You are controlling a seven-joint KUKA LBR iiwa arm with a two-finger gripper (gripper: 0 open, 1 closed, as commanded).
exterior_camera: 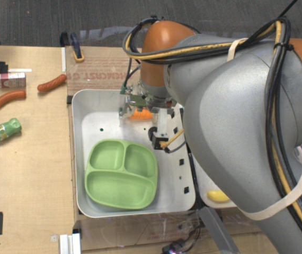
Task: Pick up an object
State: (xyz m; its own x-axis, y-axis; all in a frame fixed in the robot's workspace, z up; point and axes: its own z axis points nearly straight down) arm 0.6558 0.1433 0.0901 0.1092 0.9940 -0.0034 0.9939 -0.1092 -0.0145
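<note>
1. Nearest the camera, the bulky grey arm crosses the right side of the view, and a small yellow object peeks out beneath it in the right-hand white bin.
2. Just beyond, the light green three-compartment plastic plate lies flat in the near part of the left white bin, well clear of the tool.
3. Farther in, the gripper sits low over the bin's far end, under the orange wrist band. A small orange object, likely the piece being picked, lies right at the tool's tip; whether it is touching the bin floor or caught is too hidden to say.
4. Whether the tool is spread or closed cannot be told from this angle, since the wrist body covers it.
5. My reading: the grasp step is in hand, at or near contact. The next move calls for a firm close on the orange piece, then a straight lift clear of the bin wall.
6. Farthest, on the tan wooden bench to the left, two red-orange sausage-shaped toys and a green bottle lie well apart from the bins.
</note>
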